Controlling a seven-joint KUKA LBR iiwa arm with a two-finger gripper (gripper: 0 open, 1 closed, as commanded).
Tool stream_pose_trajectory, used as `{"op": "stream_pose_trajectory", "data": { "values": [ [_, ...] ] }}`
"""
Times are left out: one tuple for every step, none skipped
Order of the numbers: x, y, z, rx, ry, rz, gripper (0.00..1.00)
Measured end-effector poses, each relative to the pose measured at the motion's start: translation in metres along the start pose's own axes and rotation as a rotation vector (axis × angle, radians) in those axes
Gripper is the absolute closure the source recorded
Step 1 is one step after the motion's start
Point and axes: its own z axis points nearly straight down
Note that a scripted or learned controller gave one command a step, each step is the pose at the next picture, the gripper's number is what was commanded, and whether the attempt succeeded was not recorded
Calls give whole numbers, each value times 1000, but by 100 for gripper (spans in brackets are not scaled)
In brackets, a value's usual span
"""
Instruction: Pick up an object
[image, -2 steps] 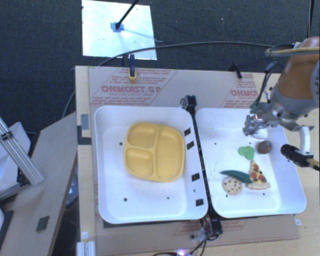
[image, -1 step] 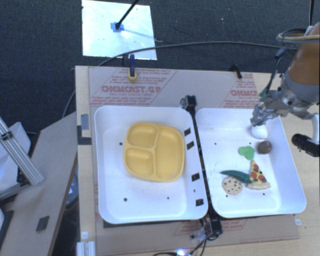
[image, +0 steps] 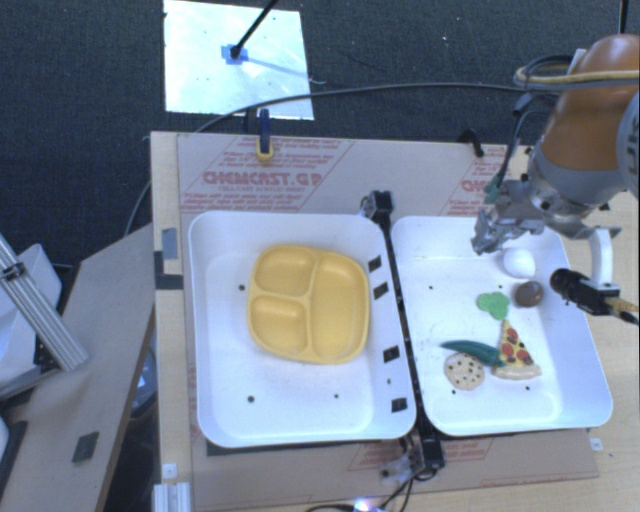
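Landmark: right bin (image: 580, 400), the white tray nearer the arm. Nearest the camera inside it lay a round cookie (image: 464, 371), and just right of that a pizza slice (image: 514, 352) with red dots. A dark green pod-shaped piece (image: 474, 349) lay touching the cookie's upper edge and reached the pizza slice. Farther in, a small green leafy piece (image: 492, 304) sat near the bin's middle, with a brown ball (image: 528, 294) just right of it. Beyond those, a white egg (image: 518, 262) rested toward the bin's far side, apart from the brown ball.

The gripper (image: 492, 238) hung over the far part of the right bin, just above and left of the white egg; cannot tell finger state, too dark and small. Nothing seen between its tips. The arm (image: 590, 120) came in over the bin's far right corner.

Left of the right bin, touching along the shared edge, sat the left bin (image: 215, 400) holding 1 yellow divided plate (image: 308, 303) with 3 compartments, roughly centred.

Under both bins lay a cardboard sheet (image: 300, 170) with red print.
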Motion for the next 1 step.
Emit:
{"op": "stream_pose_trajectory", "data": {
  "values": [
    [50, 1, 0, 1, 0, 0, 100]
  ]
}}
